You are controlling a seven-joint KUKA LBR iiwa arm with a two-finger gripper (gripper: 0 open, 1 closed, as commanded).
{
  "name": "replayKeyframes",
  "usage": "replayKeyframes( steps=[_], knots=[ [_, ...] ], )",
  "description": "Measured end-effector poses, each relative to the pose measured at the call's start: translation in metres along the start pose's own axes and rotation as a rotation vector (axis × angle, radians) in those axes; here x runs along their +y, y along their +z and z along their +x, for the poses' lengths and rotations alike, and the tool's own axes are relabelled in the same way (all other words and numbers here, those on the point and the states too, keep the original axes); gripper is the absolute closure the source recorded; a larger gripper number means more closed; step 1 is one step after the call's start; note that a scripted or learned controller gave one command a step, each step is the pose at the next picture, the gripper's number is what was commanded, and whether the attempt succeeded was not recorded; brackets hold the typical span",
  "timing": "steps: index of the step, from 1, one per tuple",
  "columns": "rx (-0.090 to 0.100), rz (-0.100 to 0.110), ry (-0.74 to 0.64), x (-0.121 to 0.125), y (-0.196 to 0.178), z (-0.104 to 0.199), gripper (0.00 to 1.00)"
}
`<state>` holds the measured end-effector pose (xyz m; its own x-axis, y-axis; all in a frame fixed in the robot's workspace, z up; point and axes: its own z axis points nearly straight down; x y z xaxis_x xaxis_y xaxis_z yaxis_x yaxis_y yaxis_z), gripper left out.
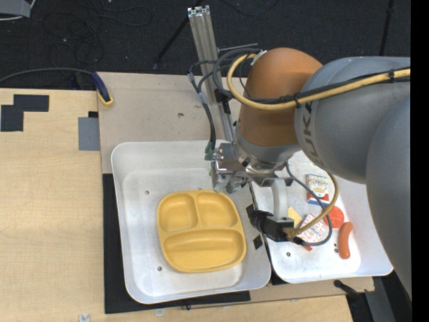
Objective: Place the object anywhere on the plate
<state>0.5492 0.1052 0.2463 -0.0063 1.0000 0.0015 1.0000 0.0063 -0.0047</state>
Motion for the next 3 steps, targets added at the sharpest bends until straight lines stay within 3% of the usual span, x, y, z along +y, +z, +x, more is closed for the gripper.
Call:
replayKeyframes(
  steps=[1, 2, 3],
  knots=[
    [0.000, 0.002, 0.000, -0.023, 0.012, 0.054, 1.00],
    [-0.002, 0.000, 0.002, -0.025, 0.020, 0.094, 1.00],
    [-0.003, -0.001, 0.005, -0.025, 0.020, 0.093, 0.00]
  ],
)
